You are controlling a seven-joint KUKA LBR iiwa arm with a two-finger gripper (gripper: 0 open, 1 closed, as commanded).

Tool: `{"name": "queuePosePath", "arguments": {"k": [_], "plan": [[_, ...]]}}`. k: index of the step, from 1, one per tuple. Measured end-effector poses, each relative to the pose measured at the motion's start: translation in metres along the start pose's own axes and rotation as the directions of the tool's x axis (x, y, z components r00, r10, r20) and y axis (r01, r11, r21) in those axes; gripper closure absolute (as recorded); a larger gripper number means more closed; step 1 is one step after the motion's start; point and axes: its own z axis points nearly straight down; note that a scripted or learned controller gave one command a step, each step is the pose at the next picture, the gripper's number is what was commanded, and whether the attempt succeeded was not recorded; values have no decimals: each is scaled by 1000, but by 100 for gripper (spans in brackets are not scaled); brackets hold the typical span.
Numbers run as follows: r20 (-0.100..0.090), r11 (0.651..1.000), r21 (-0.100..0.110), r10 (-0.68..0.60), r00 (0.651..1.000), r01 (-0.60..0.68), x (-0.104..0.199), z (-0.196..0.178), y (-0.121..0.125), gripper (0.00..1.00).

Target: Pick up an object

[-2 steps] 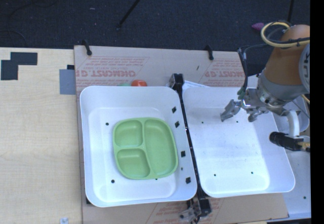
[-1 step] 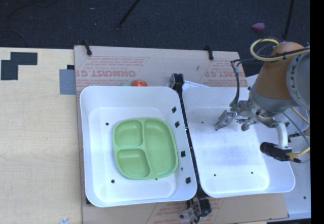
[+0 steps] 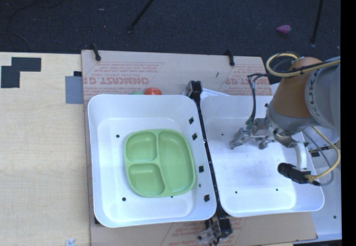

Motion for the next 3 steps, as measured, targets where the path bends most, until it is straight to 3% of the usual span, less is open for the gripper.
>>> {"name": "queuePosePath", "arguments": {"k": [1,3], "plan": [[0,1000,0,3,1000,-3,-1,-12,0,100],[1,1000,-6,-3,1000,3,-9,-99,9,100]]}}
